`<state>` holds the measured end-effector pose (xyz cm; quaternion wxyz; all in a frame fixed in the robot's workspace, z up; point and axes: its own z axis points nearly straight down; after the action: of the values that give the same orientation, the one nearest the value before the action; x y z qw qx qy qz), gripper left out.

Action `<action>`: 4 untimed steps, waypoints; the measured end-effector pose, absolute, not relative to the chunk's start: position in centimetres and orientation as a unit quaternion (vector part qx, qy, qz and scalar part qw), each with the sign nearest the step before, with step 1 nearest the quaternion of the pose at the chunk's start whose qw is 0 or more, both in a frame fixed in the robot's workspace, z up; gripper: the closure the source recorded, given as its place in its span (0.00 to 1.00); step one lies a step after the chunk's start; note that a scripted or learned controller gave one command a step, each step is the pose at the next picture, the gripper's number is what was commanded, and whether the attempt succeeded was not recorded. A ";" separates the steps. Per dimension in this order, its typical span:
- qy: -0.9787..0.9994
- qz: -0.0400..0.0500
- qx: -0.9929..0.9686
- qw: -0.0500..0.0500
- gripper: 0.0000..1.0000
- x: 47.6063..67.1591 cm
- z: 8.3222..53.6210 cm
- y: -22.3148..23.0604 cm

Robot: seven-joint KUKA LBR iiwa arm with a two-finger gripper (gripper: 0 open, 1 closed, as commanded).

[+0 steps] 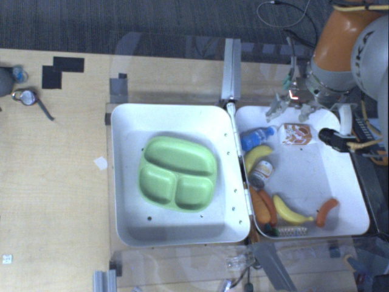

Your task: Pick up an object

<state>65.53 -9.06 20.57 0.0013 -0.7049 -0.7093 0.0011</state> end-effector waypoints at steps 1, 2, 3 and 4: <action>-0.689 -0.008 -0.725 -0.012 0.00 67.1 11.8 -13.1; -0.675 -0.012 -0.737 -0.017 0.00 64.3 10.8 -15.0; -0.677 -0.015 -0.735 -0.022 1.00 64.7 12.3 -14.8; -0.712 0.000 -0.702 -0.001 1.00 62.9 26.9 -20.3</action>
<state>62.91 -20.28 26.86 -0.0007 -0.7018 -0.7124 0.0002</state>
